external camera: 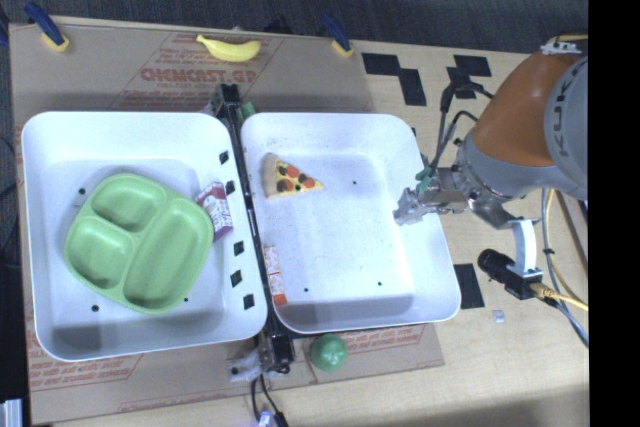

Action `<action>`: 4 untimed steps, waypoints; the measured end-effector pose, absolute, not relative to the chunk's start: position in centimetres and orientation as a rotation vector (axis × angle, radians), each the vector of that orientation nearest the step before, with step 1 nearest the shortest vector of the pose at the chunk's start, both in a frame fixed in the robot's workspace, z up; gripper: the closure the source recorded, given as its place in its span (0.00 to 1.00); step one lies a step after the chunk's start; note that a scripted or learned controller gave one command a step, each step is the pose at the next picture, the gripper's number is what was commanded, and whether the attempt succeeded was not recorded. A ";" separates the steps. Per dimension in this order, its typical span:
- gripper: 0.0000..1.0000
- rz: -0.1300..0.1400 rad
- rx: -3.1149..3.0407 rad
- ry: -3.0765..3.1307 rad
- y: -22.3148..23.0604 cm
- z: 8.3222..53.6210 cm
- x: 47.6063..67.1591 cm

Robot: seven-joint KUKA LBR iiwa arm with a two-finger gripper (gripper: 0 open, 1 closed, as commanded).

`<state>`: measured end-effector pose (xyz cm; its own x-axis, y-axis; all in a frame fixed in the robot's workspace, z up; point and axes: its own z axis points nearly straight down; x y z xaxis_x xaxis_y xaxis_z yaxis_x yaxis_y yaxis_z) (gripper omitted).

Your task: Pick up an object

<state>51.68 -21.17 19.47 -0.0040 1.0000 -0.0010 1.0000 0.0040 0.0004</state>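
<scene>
A toy pizza slice (287,177) lies in the right bin (340,295), near its back left corner. In the left bin (60,335) rests a green divided plate (138,241), with a small dark red packet (214,209) beside it against the right wall. My gripper (412,207) hovers at the right rim of the right bin, well to the right of the pizza slice, with nothing seen between its fingers. The arm (530,130), grey with an orange band, comes in from the right.
A yellow toy banana (229,46) lies on the cardboard behind the bins. A green ball (327,352) sits on the bench in front of the right bin. Blue clamps (47,27) hold the cardboard's back edge. Cables (560,290) trail at the right.
</scene>
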 end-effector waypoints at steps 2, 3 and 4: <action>0.00 -0.002 2.215 2.232 -18.3 9.1 47.8; 0.00 0.000 2.217 2.228 -19.3 9.2 56.2; 1.00 0.000 2.216 2.231 -19.3 10.2 56.2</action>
<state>56.19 -19.31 10.18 -0.0070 1.0000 0.0022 1.0000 0.0071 -0.0021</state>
